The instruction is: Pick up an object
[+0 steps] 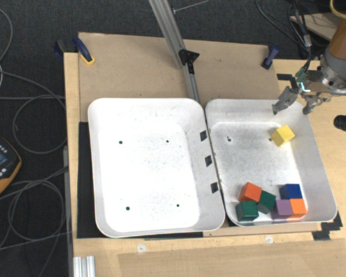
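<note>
Your gripper [294,104] hovers above the right bin's [315,157] far edge, fingers spread and gripping nothing. The yellow cube [283,135] sits just below it.

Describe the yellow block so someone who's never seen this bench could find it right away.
Of the two white bins, look in the right bin, the one nearer the arm. The yellow block lies by itself near the far right corner, just below the open gripper. It is the only yellow one; the other blocks huddle along the near edge.
</note>
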Available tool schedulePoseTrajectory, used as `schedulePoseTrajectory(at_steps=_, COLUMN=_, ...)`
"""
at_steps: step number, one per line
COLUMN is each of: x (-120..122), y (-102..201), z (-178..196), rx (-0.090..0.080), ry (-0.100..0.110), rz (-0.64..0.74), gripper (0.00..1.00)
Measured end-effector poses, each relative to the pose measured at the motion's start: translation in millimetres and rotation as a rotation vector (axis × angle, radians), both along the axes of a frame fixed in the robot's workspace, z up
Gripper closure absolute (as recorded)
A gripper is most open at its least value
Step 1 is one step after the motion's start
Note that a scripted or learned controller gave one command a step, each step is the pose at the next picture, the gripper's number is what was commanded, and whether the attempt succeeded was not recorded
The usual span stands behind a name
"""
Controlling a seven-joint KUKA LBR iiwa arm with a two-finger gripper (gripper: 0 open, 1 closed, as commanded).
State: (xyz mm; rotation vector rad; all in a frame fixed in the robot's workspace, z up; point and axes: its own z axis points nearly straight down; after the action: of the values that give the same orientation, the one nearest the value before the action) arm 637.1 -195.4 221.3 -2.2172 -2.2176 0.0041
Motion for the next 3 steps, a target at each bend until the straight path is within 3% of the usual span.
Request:
schedulePoseTrajectory(at_steps=1, x=1, y=0, z=4, rx=-0.003, ry=-0.005, rz=0.002, gripper=0.00)
schedulePoseTrajectory(at_steps=2, x=0, y=7, z=-58, rx=0.000, ry=0.001, rz=0.002, gripper=0.00)
schedulePoseTrajectory(at_steps=3, x=1, y=5, z=-112, rx=-0.012, ry=-0.017, rz=0.000, gripper=0.00)
